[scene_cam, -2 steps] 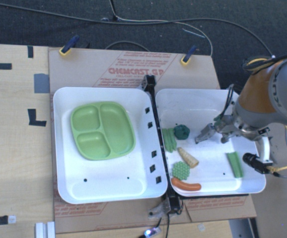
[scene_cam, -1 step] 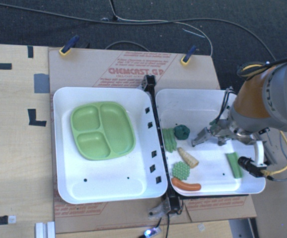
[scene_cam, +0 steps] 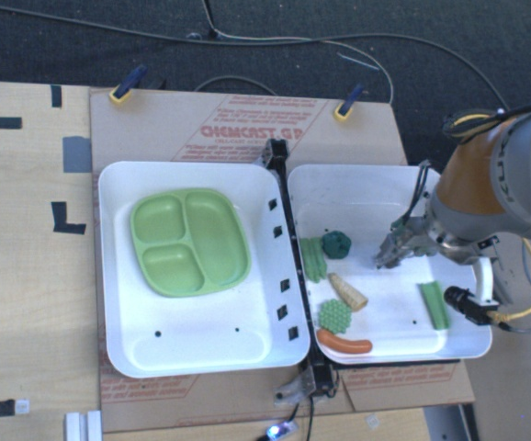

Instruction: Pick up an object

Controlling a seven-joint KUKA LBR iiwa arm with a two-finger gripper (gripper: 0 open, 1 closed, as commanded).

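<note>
Your claw [scene_cam: 392,252] hangs over bare floor in the right white bin [scene_cam: 357,184], can't tell if it's open or closed, w/ the dark green round lump [scene_cam: 337,243] nearby, so closing here likely grabs nothing.

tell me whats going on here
A grey and orange arm reaches into the right bin, its pincer low over the bin floor with nothing visibly held. Nearby lie a dark green ball, a beige piece, a hot dog and a green stick. The left bin holds a green divided plate.
</note>
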